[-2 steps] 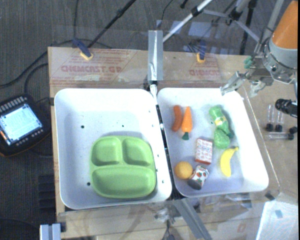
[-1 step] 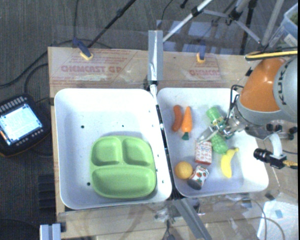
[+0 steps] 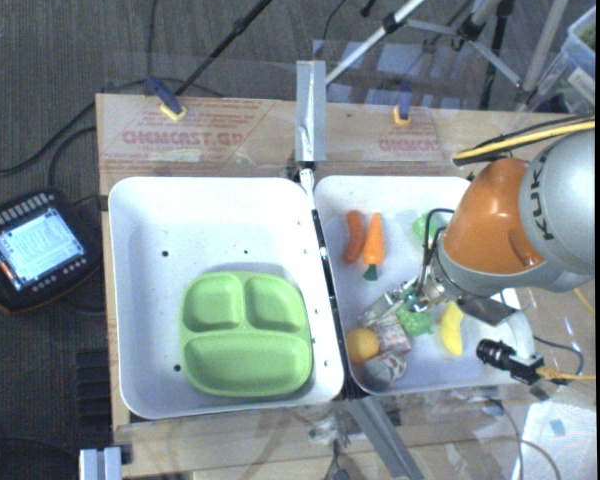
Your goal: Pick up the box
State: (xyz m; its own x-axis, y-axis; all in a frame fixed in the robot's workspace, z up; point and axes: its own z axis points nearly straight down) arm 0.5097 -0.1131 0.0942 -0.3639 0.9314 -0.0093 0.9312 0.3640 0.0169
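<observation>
Cardboard, to judge by its printed, flat-sided look, made up the small box point(image 3: 388, 330), which lay tilted in the lower middle of the right bin point(image 3: 400, 184). It sat in a tight cluster. A round orange fruit point(image 3: 362, 345) touched it on the left, a grey lump point(image 3: 384, 370) lay just below, and a small green piece point(image 3: 416, 320) was pressed against its right side. A yellow fruit point(image 3: 450, 330) lay a little further right. A carrot point(image 3: 374, 238) and a red sausage point(image 3: 353, 236) rested side by side higher up, well apart from the pile.

The gripper point(image 3: 420, 295) hung right at the box's upper right corner, under the arm's orange band. The wrist hid too much of it to tell whether it was open or closed, or whether it had hold of anything.

The box was probably light and fairly stiff, though thin walls would dent under a hard squeeze and a glossy print could slip. The best hold seemed to be across its two narrow faces near the middle, coming from above, since the neighbours crowded its left and lower edges. The left bin point(image 3: 150, 208) held a green divided plate point(image 3: 246, 336).
</observation>
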